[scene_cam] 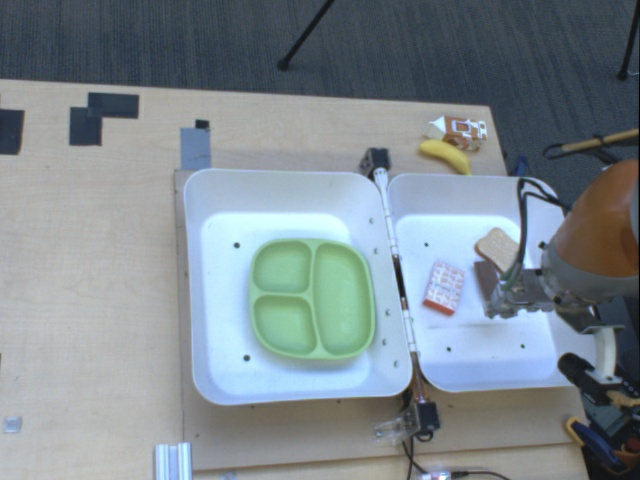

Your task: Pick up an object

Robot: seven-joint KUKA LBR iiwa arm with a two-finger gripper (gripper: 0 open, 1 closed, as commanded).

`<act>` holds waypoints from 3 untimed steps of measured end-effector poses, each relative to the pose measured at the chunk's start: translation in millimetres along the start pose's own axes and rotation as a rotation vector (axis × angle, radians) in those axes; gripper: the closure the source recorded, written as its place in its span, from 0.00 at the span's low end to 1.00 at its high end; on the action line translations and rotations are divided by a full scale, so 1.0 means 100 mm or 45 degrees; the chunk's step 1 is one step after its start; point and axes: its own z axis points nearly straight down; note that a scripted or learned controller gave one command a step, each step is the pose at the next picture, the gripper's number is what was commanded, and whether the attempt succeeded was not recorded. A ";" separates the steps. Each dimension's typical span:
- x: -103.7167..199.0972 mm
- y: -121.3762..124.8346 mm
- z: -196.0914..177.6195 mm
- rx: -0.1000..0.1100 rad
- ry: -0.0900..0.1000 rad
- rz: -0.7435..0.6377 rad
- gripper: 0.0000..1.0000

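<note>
Near the middle of the right bin lies a red-and-white packet, with a brown slice of bread towards the right edge. Just beside the bread, the gripper hangs low. A green divided plate fills the left bin.

Worktop: pale wood, set on dark grey carpet.

Bearing directly:
- two shallow white bins side by side, left bin, right bin, touching along a central seam
- banana, yellow, just beyond the right bin's far rim
- small printed packet, just beside the banana
- black tape patches near the far left edge
- grey block at the left bin's far corner
- clear clip near the front edge, below the seam
</note>
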 end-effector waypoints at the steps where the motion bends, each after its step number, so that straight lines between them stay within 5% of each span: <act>1: 0.00 0.00 0.00 0.000 0.000 0.000 0.00; 2: 0.58 -0.05 0.32 0.015 0.002 0.005 0.00; 3: 0.58 -0.03 0.21 0.007 0.001 0.002 1.00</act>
